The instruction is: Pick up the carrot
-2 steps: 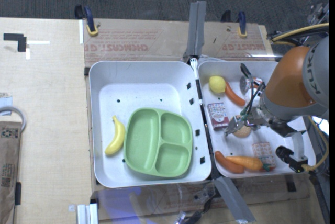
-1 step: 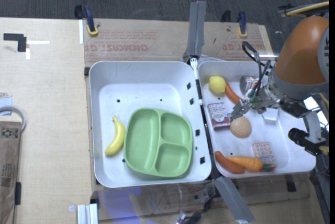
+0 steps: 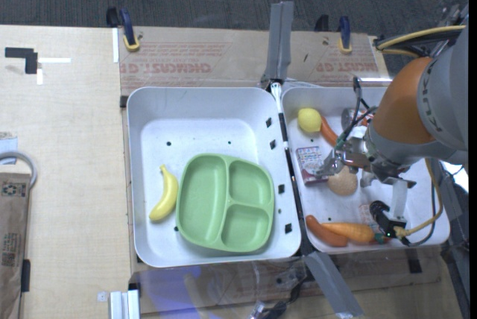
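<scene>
The smooth tapered carrot (image 3: 349, 232) lies apart from the metal pincer (image 3: 333, 165) (grip state: cannot tell).

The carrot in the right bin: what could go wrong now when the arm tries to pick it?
1. The carrot lies near the front wall of the right bin, touching a red-orange item; the claw may take that one or hit the wall.
2. The claw sits farther back, over a small packet and a beige ball, so it may catch these first.
3. A second orange piece beside the lemon could be mistaken for the carrot.
</scene>
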Tool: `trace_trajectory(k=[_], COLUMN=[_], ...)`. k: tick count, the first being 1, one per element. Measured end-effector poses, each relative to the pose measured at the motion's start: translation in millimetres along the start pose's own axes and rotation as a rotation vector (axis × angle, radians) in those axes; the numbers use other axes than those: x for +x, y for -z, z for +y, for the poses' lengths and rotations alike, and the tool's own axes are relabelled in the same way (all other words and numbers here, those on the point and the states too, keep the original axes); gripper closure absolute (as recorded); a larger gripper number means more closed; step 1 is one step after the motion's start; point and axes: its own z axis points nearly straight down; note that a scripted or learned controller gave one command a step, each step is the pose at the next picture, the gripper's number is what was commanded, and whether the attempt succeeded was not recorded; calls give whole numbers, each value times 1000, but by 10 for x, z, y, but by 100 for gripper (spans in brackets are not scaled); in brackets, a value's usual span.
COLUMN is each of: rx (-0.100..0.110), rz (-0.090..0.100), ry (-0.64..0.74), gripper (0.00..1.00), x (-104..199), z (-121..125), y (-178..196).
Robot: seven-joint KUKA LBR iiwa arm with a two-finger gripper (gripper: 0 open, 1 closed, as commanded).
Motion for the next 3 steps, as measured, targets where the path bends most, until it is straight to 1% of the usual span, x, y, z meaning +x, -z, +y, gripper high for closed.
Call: trace_trajectory(k=[1, 2, 3], rx=[3, 7, 5], rz=[-3, -3, -4], ry=[119, -356, -381], gripper=[0, 0, 0], x=[-193, -152, -285], z=[-197, -524, -253], y=[1055, 631, 669])
